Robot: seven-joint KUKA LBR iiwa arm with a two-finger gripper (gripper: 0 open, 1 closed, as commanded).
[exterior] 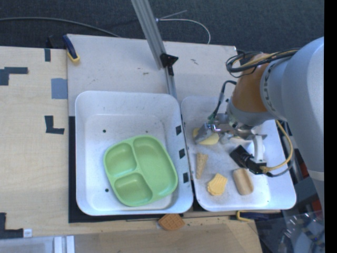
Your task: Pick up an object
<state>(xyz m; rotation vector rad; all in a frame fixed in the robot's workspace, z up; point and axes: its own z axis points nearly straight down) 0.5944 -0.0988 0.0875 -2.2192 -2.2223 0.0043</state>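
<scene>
My gripper [216,130] is low in the right bin [279,194], near its left wall. A pale yellow piece [206,139] lies right under and against its tip, partly hidden by it. Closer to the front lie an orange cone [201,164], a yellow ridged piece [217,184] and a tan cylinder [243,182], all apart from the gripper.
The left bin [92,115] holds a green divided plate [140,169]. A brown waffle-like piece [171,222] lies on the bench in front of the bins. A slanted metal pole [150,25] rises behind them. A blue and yellow clamp [71,49] sits at the back left.
</scene>
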